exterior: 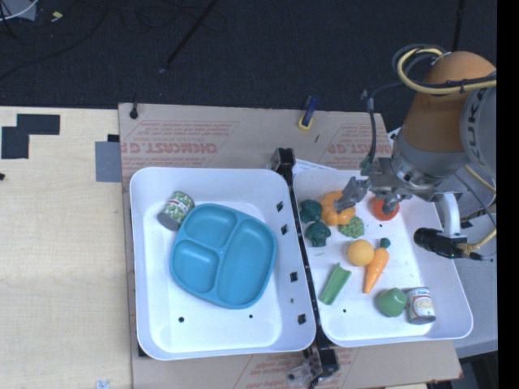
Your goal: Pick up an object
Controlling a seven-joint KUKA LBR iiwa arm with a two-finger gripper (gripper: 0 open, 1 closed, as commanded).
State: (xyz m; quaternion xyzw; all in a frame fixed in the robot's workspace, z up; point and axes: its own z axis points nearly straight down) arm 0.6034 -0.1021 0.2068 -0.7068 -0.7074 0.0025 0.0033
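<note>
Objects for picking lie scattered in the right-hand white bin [454, 314]: an orange-yellow pepper-like piece [334, 209] at the far left of the bin, two dark green broccoli-like pieces [310, 210] [317, 233] just left of and below it, and a lighter green floret [352, 228] beside them. A red tomato-like piece [384, 209] sits to the right of these, at the far side of the bin. Toward the middle are a yellow round fruit [361, 253] and, touching its right side, an orange carrot [375, 271] lying at a slant with its green top pointing far. A green oblong vegetable [334, 284] lies nearer and to the left. At the near right corner a green rounded fruit [391, 301] rests just beside a small labelled can [420, 305].

The gripper [355, 193] hangs over the far part of this bin, directly above the pepper-like piece and left of the tomato-like piece; whether its jaws are released or clenched cannot be told, and nothing is seen held between them. The arm [446, 120] enters from the right.

The left-hand white bin [154, 314] holds a blue divided plate [222, 254] near its centre and a second small can [175, 210] tipped against the plate's far left edge.
</note>
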